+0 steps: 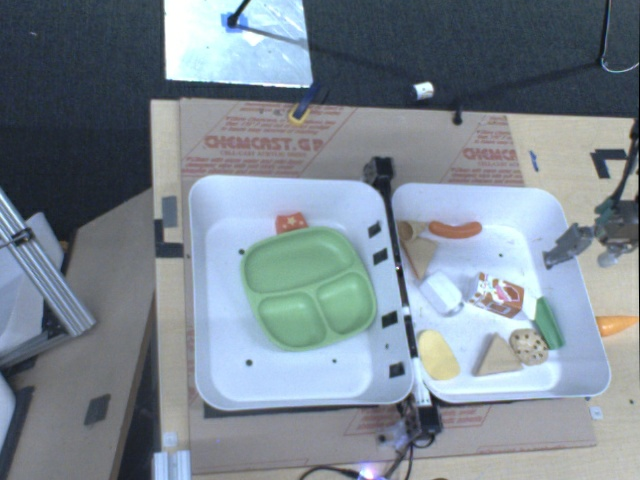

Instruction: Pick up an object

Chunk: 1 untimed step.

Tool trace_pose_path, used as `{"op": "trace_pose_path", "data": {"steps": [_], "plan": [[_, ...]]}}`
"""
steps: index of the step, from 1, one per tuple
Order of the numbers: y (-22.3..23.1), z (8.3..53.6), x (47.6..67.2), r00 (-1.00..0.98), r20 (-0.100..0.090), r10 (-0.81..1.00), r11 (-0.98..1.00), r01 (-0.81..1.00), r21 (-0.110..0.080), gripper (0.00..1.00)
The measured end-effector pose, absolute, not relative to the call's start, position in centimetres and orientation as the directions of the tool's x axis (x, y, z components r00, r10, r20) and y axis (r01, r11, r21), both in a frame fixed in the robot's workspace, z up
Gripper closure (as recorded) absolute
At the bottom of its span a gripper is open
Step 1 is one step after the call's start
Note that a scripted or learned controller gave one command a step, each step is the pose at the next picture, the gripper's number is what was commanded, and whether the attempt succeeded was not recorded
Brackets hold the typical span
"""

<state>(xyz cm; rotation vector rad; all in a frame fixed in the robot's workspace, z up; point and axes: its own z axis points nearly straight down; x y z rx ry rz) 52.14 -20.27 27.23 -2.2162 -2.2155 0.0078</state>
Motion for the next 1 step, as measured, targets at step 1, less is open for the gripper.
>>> {"op": "trace_pose_path", "data": {"steps": [1], "plan": [[-20.19,27.82,52.36,-0.004,-0.001,1.000,0.004,1.000,0.002,0.00]]}}
